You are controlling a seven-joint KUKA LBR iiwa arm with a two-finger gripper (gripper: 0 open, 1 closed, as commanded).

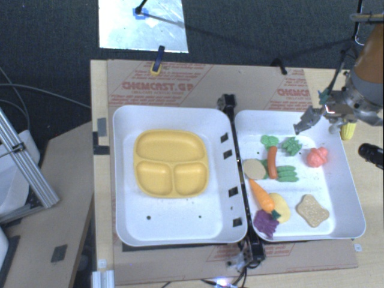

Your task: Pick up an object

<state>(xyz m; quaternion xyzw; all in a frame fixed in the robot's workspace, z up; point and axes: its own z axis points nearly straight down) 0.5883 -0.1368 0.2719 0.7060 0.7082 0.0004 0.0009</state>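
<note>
Several toy foods lie in the right bin (pixel 348 185): a green broccoli (pixel 269 141), a green leafy piece (pixel 292 145), a pink piece (pixel 317 156), an orange sausage (pixel 272 161), green beans (pixel 287 173), a beige round piece (pixel 254 168), a carrot (pixel 261 195), a yellow lemon (pixel 279 207), a purple piece (pixel 264 222) and a bread slice (pixel 312 210). My gripper (pixel 307 122) hangs over the bin's far edge, just above and right of the green leafy piece. I see nothing held in it.
The left bin (pixel 126 209) holds a yellow divided plate (pixel 172 162). A black hinge strip (pixel 235 161) separates the two bins. A metal frame (pixel 24 161) stands at the left, and cables run across the dark floor behind the bench.
</note>
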